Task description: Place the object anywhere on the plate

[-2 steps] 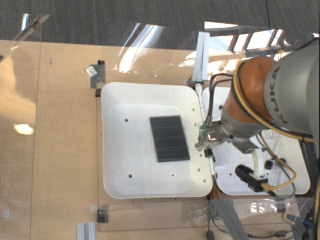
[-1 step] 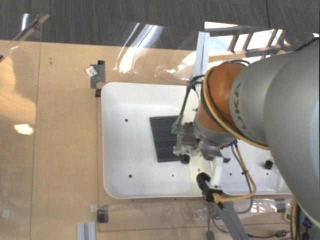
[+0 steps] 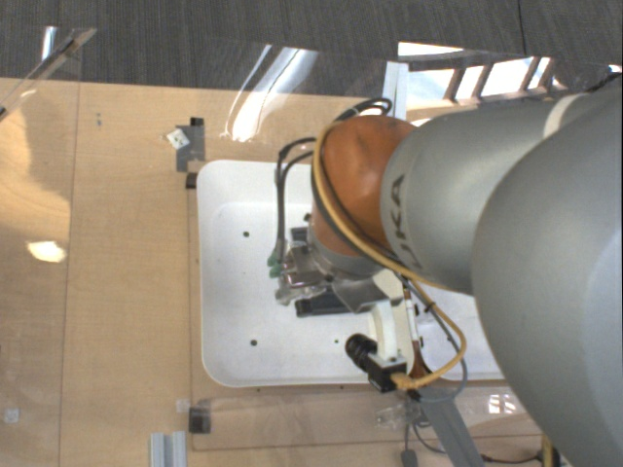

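**Arm low over the left bin, wrist hiding the work area**

The grey arm (image 3: pixel 506 251) comes in from three o'clock and covers most of the right half of the view. Its orange band (image 3: pixel 355 178) sits just above the middle of the white bin (image 3: pixel 229 290). Below the band, toward six o'clock, the wrist hardware and gripper (image 3: pixel 302 285) hang close over the bin floor, with a yellow cable (image 3: pixel 443 363) looping around toward five o'clock. Whether the gripper is holding anything cannot be told from this angle, since the wrist body masks it. The object and the plate cannot be made out; they may lie beneath the arm. The bare part of the bin floor runs from seven to eleven o'clock of the gripper. The wooden bench (image 3: pixel 97 261) spreads out at nine o'clock, with a small black bracket (image 3: pixel 192 144) at the bin's eleven o'clock corner.
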Robot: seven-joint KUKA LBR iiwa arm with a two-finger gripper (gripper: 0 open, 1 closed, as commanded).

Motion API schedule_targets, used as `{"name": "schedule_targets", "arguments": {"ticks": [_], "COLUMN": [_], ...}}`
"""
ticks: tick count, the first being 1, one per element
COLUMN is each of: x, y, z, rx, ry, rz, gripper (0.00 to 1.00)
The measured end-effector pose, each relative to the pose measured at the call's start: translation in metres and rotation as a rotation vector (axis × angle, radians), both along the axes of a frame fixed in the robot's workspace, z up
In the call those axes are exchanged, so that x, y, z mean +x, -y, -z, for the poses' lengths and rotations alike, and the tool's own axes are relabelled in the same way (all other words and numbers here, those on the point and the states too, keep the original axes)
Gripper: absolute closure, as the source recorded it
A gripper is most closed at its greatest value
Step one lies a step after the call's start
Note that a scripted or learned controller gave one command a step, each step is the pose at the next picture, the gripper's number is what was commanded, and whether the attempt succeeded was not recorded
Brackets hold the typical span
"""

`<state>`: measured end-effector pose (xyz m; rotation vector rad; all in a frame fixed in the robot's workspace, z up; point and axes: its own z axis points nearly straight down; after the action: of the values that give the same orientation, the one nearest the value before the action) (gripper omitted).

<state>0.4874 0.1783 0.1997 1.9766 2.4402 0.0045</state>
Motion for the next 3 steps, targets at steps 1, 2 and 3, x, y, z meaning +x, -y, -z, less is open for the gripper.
{"name": "schedule_targets", "arguments": {"ticks": [1, 2, 3], "x": [-0.001, 0.057, 0.088], "y": [-0.050, 0.043, -0.028], "z": [0.046, 0.020, -0.009], "rx": [-0.001, 0.000, 0.000], "ry": [-0.004, 0.001, 0.000], "rz": [0.225, 0.128, 0.206], "gripper": [1.00, 1.00, 1.00]}}
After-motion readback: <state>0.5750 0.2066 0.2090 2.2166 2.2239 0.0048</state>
